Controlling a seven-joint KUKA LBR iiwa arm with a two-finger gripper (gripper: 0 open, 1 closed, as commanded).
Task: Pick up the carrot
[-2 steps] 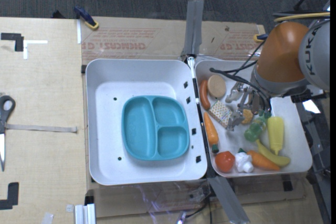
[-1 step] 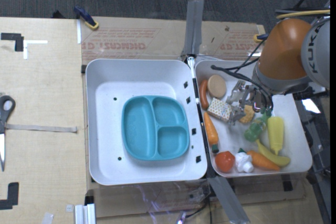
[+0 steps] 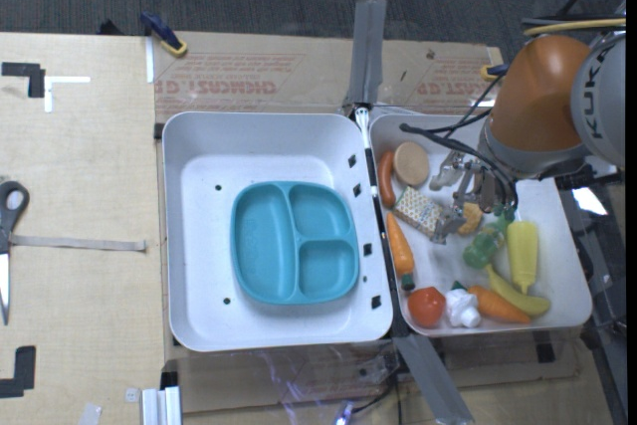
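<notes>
Grey tape strip (image 3: 430,391) runs off the front edge, likely fixing the bins to the bench. Far left, scissors (image 3: 8,214) lie on the wooden bench (image 3: 80,164), parked clear of the work. A blue clip (image 3: 165,34) sits at the corner of a cardboard sheet (image 3: 259,75); its red print is reversed and not readable. The left bin (image 3: 189,244) holds a teal divided plate (image 3: 296,242), centred, probably as a drop spot. In the right bin (image 3: 562,314), the carrot (image 3: 400,249) is judged to be the long orange piece lying along the left wall, apart from the gripper. A tomato (image 3: 426,306) sits below it, and a second orange tapered piece (image 3: 498,305) under the banana (image 3: 518,294) could be confused with it. The gripper (image 3: 461,211) hangs over the cracker (image 3: 418,208) mid-bin; whether it is open or closed, or holds anything, cannot be told. On the arm (image 3: 537,105), the letters "KU" can be read.
</notes>
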